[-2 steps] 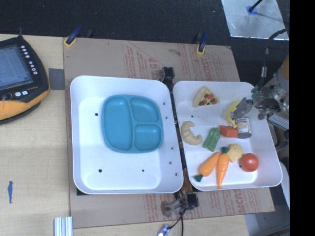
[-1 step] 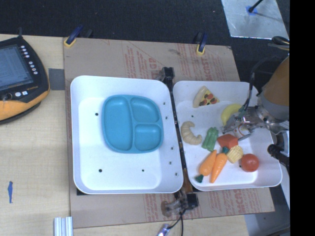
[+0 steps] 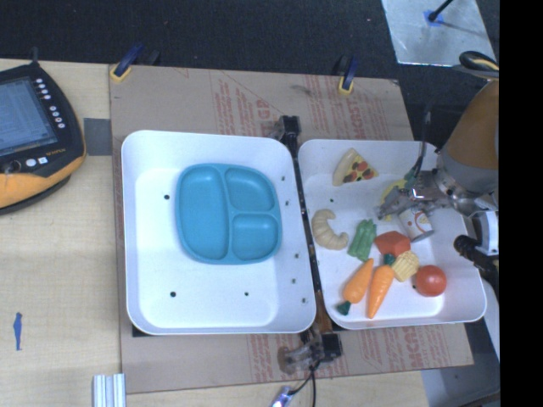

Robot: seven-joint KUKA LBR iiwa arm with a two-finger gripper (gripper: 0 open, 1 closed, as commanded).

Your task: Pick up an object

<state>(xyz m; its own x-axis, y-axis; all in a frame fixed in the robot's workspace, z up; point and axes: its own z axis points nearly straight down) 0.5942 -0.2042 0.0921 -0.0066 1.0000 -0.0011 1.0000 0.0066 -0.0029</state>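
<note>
At far left on the bench lies a pendant [image 3: 30, 138], beside the left bin [image 3: 144, 303], which holds a blue plate [image 3: 227, 213]. Right of it, the right bin [image 3: 458, 312] carries a pizza slice [image 3: 353, 168], croissant [image 3: 329, 230], green pepper [image 3: 363, 238], two carrots [image 3: 369, 284], corn [image 3: 405, 266] and tomato [image 3: 430, 281]. Over that bin's upper right hangs the gripper [image 3: 405, 200], low above the floor; whether it is spread or pinching cannot be told.

Two bins [image 3: 136, 227], one plate [image 3: 227, 212] (blue), two carrots [image 3: 379, 288].
</note>
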